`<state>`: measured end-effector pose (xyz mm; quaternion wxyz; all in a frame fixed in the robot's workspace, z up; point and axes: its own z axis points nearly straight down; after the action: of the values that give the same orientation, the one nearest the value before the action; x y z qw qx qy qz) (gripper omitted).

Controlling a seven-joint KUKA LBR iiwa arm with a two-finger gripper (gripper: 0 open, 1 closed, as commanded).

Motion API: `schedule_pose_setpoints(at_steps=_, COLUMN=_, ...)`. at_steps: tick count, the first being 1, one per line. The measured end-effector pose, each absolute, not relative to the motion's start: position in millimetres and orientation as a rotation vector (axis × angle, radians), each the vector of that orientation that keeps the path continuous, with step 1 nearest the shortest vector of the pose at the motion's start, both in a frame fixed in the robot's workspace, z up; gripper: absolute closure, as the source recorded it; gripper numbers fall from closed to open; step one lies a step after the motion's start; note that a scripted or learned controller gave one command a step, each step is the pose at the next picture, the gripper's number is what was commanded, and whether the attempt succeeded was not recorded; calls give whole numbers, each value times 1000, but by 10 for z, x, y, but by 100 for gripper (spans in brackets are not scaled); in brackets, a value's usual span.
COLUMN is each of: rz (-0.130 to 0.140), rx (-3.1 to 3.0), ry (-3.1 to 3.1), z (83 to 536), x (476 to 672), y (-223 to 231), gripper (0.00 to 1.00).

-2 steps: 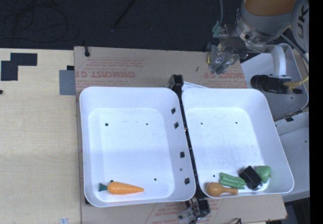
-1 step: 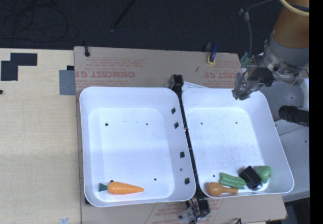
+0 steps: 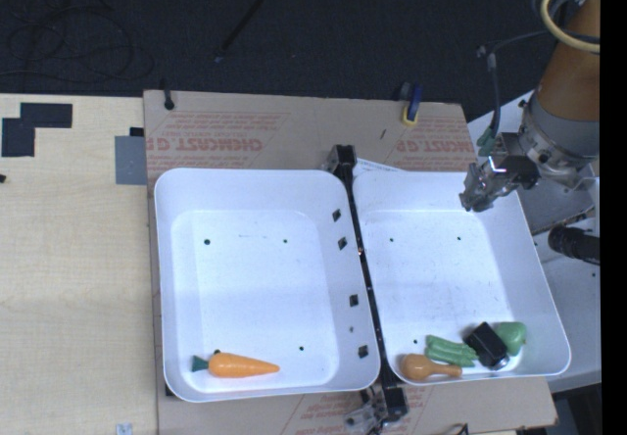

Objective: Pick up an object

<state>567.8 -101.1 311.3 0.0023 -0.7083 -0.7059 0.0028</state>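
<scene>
we see the carrot (image 3: 242, 364) lying flat near the front edge of the left bin (image 3: 186, 198). in the right bin's (image 3: 529, 257) front corner a green toy (image 3: 453, 350), a black block (image 3: 486, 344) and an orange gourd (image 3: 428, 367) huddle together. the end effector (image 3: 480, 190) hovers over that bin's far right edge, holding nothing; we cannot tell its grip state.
</scene>
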Motion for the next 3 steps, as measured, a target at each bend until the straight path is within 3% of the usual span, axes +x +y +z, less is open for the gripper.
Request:
schedule_pose_setpoints(at_steps=1, rz=5, rx=-2223, ry=-2215, z=3118, x=5321, y=-1432, gripper=100)
schedule_pose_setpoints(at_steps=2, rz=8, rx=-2220, ry=-2215, z=2480, x=5464, y=-1899, gripper=100)
schedule_pose_setpoints(at_steps=3, rz=-1, rx=-2222, ry=-2224, z=2867, x=5789, y=-1832, gripper=100)
